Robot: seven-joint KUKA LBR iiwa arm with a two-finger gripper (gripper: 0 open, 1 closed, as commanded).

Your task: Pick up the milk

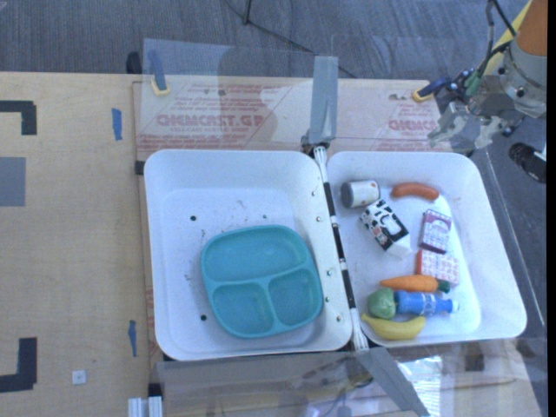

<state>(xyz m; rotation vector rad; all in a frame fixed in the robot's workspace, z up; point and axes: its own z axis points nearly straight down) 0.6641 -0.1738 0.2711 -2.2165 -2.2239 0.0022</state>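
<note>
Gripper (459,127) hangs beyond the right bin's (499,233) far corner; grip unreadable from here. One milk carton (384,225) lies flat inside among seven other items, long axis diagonal, far-left to near-right.

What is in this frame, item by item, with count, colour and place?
bins: 2, white, side by side on the bench
plate: 1, teal, three compartments, left bin
milk: 1, black and white carton, lying in right bin
can: 1, grey and white, on its side above the milk
sausage: 1, red-orange, right bin's far side
box: 1, pink-purple, right of the milk
carrot: 1, orange
bottle: 1, blue
green item: 1, left of the bottle
banana: 1, yellow, near edge
claw: 1, grey, above the right bin's far corner
</note>
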